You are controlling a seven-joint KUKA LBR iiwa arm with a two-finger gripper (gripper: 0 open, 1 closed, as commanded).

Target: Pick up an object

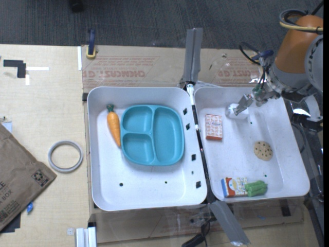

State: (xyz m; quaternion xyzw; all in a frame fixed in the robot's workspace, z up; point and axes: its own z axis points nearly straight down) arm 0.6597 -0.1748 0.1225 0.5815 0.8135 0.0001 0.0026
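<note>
Right bin [288, 138]: red-white box [214, 127] at left, cookie [263, 151] mid-right, carton w/ green item [244, 187] at front. Gripper [237, 108] hovers near back, above box, nothing in it; jaws' gap can't tell. Left bin [103, 184]: blue divided plate [153, 135], carrot [113, 126] beside it. Tape ring [65, 155] on worktop [41, 112]. Arm cut off at right.

Grey arm [300, 71] with a rounded orange band [298, 42], black cables, and a pale metallic gripper [237, 108].
</note>
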